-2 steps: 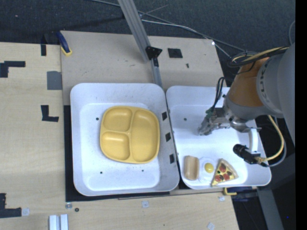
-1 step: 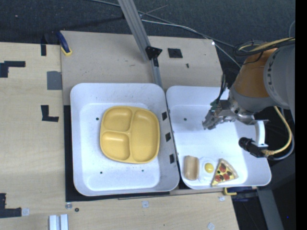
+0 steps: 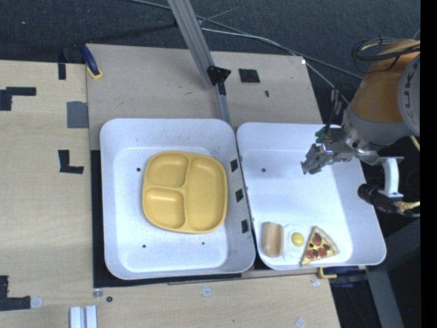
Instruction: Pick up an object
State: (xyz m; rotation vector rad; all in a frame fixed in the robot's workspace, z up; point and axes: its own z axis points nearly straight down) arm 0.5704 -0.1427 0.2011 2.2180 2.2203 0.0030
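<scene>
Three small food toys lie along the near edge of the right bin (image 3: 293,135): a tan bread piece (image 3: 272,239), a fried egg (image 3: 296,239) and a pizza slice (image 3: 319,244). My gripper (image 3: 312,165) hangs over the right bin's far right part, well behind the toys, and nothing shows between its fingers. A yellow divided plate (image 3: 185,191) rests in the middle of the left bin (image 3: 123,149).
A grey pole (image 3: 198,39) slants in from the top and ends at the gap between the bins. The arm's orange-banded body (image 3: 386,101) fills the right side. Cables run across the dark floor behind the bench.
</scene>
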